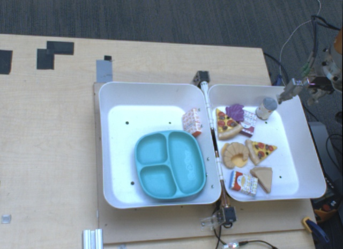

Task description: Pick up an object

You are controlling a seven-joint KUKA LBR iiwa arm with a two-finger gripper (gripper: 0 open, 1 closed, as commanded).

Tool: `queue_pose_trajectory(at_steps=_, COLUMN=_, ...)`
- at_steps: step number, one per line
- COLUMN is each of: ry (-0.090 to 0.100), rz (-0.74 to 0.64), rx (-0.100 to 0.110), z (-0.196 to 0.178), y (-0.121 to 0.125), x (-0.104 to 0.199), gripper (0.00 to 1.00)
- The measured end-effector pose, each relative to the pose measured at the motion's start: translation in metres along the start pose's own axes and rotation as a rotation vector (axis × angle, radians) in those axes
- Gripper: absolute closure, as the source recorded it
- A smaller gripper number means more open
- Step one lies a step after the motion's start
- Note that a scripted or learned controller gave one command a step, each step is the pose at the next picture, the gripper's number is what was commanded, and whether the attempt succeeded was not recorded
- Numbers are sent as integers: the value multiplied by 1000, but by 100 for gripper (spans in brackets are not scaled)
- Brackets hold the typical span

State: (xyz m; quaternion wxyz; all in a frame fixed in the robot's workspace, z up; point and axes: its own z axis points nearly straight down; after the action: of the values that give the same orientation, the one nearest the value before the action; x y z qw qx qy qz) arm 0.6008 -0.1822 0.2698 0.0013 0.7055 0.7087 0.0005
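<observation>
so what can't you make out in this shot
- Gripper: small and blurred at the right bin's far rim; open or shut, I cannot tell.
- Arm: cut off by the right edge of the camera view.
- Carton: print too small to read.
- Purple item: partly behind a pizza slice; what it is stays unclear.
- Small box beside the blue tray: label too small to read.
</observation>
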Motion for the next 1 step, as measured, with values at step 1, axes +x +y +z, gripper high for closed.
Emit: queue_pose_trajectory(at_steps=1, ry=3, rz=2, rx=5, z=156, y=-17, x=-8, gripper=0)
